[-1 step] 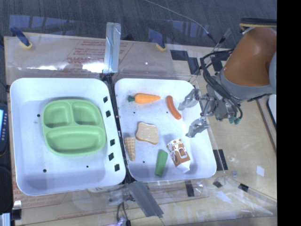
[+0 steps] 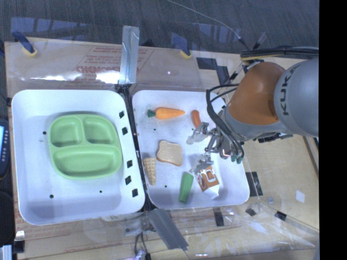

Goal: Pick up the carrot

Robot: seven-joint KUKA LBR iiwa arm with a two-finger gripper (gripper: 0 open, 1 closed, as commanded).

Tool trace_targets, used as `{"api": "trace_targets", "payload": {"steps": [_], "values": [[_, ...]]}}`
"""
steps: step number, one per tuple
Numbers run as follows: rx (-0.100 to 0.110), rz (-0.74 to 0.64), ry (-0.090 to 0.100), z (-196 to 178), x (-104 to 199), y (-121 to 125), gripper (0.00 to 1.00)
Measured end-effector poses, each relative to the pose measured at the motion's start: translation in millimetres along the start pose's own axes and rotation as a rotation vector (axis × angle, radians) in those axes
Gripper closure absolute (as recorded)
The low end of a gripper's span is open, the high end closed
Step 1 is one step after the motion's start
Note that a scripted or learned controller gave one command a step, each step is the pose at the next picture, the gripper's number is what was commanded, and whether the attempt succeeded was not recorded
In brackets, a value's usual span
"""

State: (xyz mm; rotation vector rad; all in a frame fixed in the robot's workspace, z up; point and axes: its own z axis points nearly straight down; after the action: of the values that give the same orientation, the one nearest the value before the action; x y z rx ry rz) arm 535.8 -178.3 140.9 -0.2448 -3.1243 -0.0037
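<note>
The carrot [image 2: 167, 113], orange with a green top at its left end, lies on its side near the back of the right bin [image 2: 162, 96]. My gripper [image 2: 201, 148] hangs over the right part of that bin, to the right of and nearer than the carrot, well apart from it. Its fingers stand open, one fingertip [image 2: 196, 135] near a small orange sausage [image 2: 196, 118], the other just above a brown and white packet [image 2: 207, 179]. Nothing sits between them.
The right bin also holds a bread slice [image 2: 169, 153], a waffle cone [image 2: 149, 170] and a green cucumber piece [image 2: 186, 187]. A green divided plate [image 2: 85, 145] lies in the left bin [image 2: 27, 161]. The arm's orange band [image 2: 255, 99] overhangs the right rim.
</note>
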Motion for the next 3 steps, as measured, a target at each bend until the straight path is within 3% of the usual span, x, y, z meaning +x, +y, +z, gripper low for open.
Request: {"api": "trace_targets", "payload": {"steps": [1,2,3], "values": [[0.004,-0.298,-0.013,45,-78,21,0.00],[0.004,-0.305,-0.016,33,-80,23,1.00],[0.001,0.037,-0.015,-68,-59,87,1.00]]}}
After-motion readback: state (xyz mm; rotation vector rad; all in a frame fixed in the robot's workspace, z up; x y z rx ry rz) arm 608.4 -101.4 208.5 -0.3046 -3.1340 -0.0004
